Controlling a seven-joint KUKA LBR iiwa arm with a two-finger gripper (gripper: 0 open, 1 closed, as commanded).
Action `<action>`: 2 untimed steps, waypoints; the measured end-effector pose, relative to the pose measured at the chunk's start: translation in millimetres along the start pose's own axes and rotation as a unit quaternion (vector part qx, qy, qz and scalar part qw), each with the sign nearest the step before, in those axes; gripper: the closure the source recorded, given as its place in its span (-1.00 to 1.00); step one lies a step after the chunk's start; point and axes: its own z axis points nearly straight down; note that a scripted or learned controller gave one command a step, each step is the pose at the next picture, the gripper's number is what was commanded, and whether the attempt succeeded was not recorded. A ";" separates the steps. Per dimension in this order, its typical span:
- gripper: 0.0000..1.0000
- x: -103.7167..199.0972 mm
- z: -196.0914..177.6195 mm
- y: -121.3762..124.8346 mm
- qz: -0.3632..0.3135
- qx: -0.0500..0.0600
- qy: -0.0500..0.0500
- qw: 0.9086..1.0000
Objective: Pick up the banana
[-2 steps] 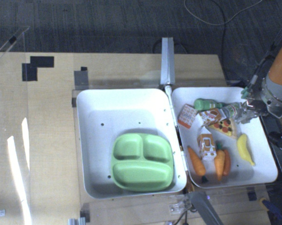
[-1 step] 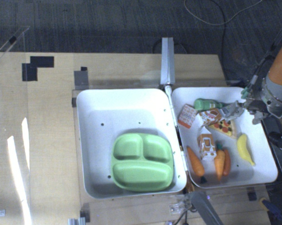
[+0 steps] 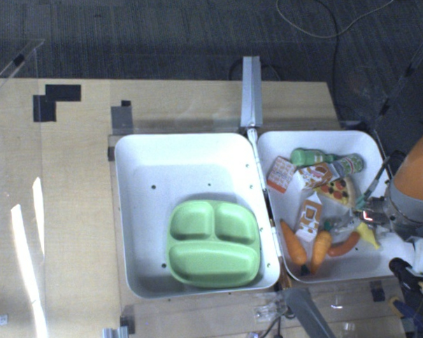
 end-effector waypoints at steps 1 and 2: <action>1.00 1.0 -7.1 1.6 -0.002 0.001 0.001 1.000; 1.00 2.1 -14.5 3.4 -0.004 0.001 0.001 1.000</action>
